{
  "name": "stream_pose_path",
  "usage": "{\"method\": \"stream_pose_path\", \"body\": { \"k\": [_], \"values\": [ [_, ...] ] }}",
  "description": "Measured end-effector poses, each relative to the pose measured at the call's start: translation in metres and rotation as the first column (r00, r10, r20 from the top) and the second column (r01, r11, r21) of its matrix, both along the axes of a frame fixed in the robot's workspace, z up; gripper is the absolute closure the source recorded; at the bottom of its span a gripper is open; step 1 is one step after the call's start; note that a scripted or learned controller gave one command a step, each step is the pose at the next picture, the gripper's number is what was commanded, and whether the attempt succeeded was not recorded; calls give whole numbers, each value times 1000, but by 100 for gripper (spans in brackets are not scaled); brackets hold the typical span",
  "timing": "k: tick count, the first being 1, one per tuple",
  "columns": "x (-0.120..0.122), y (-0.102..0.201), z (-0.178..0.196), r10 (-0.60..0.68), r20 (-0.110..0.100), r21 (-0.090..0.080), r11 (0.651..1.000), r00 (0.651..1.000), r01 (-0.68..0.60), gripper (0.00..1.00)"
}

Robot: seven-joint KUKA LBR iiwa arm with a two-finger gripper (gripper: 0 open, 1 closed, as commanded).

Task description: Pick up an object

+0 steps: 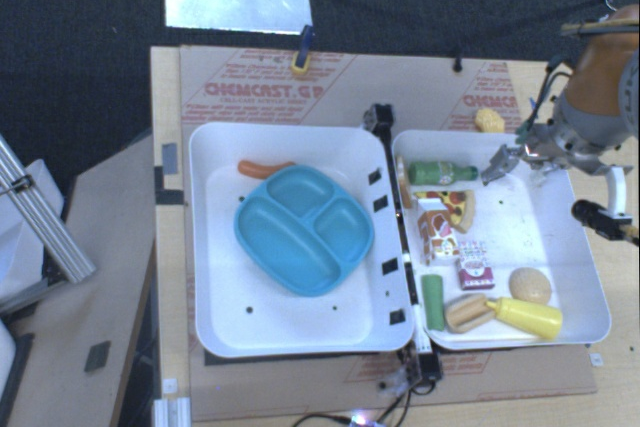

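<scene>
Right bin (575, 245) | hand (497, 167) fingers apart, unladen | green bottle (440, 174) just left of it

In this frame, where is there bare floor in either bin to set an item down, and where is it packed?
Free: the right bin's floor between the pizza slice and its right wall, below the gripper; also the left bin's bottom strip under the blue tray. Crowded: the right bin's left edge and bottom, around the yellow bottle.

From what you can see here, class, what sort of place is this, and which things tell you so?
Most likely a robotics lab bench set up for picking trials. A robot arm reaches over two white bins, one holding a blue divided plate, the other toy food such as a yellow bottle. Taped cardboard lines the bench.
</scene>
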State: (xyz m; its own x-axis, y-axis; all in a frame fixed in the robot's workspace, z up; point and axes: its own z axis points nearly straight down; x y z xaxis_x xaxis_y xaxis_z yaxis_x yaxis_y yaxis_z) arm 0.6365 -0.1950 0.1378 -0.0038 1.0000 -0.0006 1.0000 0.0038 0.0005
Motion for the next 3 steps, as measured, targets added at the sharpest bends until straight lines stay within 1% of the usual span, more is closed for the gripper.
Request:
{"method": "stream_pose_path", "body": {
  "k": [1, 2, 3],
  "values": [
    [2, 0, -49, 0, 4, 0, 1000, 1000, 0, 0],
    [3, 0, -35, 3, 10, -2, 1000, 1000, -2, 100],
    [12, 0, 28, 2, 8, -2, 1000, 1000, -2, 100]
  ]
}}
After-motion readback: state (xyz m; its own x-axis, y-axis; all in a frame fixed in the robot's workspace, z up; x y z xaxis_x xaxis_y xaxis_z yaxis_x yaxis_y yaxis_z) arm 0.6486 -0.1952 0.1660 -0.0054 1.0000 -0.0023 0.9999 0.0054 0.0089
